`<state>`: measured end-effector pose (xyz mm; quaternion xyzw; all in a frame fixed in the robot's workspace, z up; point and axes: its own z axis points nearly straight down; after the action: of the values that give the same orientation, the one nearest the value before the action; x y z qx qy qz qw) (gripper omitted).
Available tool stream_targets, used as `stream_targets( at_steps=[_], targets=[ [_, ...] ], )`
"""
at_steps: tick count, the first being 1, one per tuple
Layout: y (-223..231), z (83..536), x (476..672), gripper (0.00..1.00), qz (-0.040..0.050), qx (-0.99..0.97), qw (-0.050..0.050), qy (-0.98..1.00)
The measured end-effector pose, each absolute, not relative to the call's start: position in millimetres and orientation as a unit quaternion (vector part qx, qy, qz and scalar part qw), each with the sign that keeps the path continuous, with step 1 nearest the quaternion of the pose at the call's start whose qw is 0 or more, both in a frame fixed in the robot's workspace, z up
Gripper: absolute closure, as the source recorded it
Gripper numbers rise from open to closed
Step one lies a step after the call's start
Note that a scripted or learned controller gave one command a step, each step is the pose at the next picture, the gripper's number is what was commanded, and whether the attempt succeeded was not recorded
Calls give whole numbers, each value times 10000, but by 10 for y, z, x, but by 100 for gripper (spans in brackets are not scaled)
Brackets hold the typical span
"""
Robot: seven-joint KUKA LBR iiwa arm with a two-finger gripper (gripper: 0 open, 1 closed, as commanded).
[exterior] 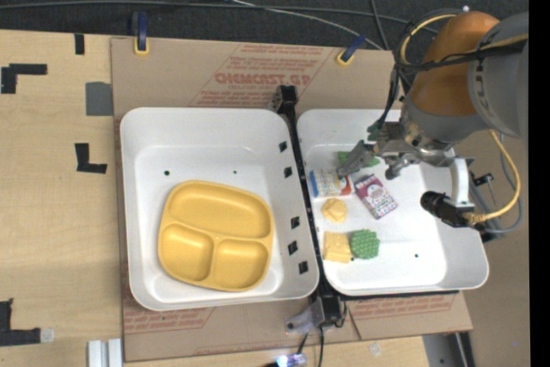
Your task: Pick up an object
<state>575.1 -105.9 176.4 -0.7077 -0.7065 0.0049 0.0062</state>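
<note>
My gripper (378,164) hangs over the back half of the right bin (447,266), its fingers spread open and nothing between them. Just below the fingertips lies a pink and purple packet (375,196). A green object (351,159) sits by the left finger (362,161), touching or nearly touching it. Further left lies a striped blue and red packet (325,182). A small yellow piece (334,210) rests in front of that. Near the bin's front lie a yellow block (337,247) and a green bumpy ball (365,244), side by side.
The left bin (146,142) holds a yellow divided plate (215,234). A black divider (295,176) runs between the bins. The arm's grey body and orange band (455,56) hang over the right bin's back right corner. Cables loop at the right.
</note>
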Motion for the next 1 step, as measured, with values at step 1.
stream_targets(
  at_steps=[1],
  targets=[
    [-1058, 1842, 5784, 0, 6, -7065, 9, -7077]
  ],
)
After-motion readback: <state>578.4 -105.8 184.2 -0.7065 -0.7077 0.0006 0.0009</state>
